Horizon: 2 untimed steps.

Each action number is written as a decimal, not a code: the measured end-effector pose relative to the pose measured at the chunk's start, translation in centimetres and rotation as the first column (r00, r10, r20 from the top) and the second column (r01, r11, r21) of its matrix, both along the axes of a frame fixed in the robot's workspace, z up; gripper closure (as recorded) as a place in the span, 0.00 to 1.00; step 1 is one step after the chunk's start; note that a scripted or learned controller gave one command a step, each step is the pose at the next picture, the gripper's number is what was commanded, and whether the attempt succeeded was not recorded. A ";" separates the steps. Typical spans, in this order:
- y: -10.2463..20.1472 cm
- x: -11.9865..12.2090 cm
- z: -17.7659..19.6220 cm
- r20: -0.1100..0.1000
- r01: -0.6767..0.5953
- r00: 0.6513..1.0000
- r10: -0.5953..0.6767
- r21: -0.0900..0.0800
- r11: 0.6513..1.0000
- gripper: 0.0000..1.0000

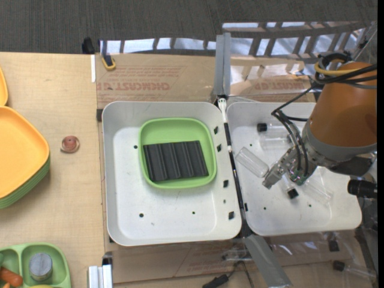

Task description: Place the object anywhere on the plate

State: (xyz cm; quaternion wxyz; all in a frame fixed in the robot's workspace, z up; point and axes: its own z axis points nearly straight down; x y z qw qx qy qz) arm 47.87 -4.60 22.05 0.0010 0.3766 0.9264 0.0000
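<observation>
Grey arm [336,143] (orange band, black cables)

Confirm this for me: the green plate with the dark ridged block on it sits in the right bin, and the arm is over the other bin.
Not quite. The camera view shows the green plate, with the dark ridged block on it, in the left bin, not the right. The arm is over the other bin, the right bin.
</observation>
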 end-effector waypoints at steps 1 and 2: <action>-0.1 -0.1 -3.0 -0.005 -0.136 0.991 0.136 0.001 0.991 1.00; -1.2 0.0 0.3 0.000 -0.264 0.965 0.264 0.000 0.965 1.00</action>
